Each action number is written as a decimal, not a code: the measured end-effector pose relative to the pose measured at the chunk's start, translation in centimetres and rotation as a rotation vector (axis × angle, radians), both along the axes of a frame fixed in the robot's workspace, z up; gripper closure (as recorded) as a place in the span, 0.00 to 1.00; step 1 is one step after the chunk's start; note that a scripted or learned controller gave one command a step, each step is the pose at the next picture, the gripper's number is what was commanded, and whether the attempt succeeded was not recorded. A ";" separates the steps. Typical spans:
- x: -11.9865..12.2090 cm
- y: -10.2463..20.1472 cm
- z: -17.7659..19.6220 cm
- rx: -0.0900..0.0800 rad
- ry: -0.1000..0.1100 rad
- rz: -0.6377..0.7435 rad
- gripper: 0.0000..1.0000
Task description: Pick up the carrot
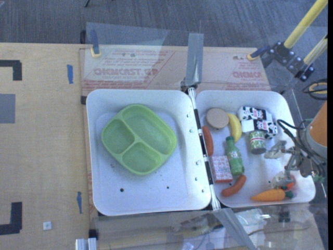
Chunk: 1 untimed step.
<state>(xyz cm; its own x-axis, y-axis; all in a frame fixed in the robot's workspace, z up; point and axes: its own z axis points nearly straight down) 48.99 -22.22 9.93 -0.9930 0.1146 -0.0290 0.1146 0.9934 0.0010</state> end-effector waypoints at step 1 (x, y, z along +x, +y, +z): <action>-0.1 0.0 0.6 0.003 0.006 -0.002 1.00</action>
